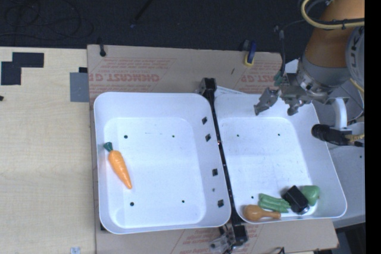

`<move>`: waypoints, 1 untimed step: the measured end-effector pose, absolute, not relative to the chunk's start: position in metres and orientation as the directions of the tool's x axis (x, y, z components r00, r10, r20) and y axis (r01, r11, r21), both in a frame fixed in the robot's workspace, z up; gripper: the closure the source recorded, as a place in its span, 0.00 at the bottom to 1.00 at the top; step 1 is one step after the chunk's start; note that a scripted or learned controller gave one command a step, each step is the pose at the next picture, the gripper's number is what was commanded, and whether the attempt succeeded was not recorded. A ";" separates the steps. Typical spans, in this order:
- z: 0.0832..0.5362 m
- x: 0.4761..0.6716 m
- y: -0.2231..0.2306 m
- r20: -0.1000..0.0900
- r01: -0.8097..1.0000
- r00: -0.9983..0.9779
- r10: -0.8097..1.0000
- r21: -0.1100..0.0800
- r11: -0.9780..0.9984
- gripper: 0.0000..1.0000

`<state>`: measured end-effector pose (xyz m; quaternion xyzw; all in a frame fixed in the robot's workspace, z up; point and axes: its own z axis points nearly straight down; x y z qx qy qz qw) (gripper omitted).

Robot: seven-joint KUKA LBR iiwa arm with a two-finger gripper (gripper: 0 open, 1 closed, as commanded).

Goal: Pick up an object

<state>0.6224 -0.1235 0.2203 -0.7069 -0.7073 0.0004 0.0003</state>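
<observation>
My gripper [278, 105] hangs above the far edge of the right bin [268, 154], its two fingers spread apart with nothing between them. In that bin's near right corner lie a black block [296, 199], a green pea pod [274, 203], a light green piece [311, 192] partly behind the block, and a tan pear-shaped piece [261, 213]. An orange carrot [119, 168] with a green top lies at the left side of the left bin [161, 151]. The gripper is well away from all of them.
A black divider bar [214, 146] runs between the two bins. Both bins rest on a cardboard sheet [155, 68], with a blue-and-yellow clamp [249, 53] on its far edge. Pale wooden bench lies to the left.
</observation>
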 end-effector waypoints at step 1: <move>0.081 0.643 -0.084 0.002 1.000 -0.003 1.000 -0.005 0.003 0.00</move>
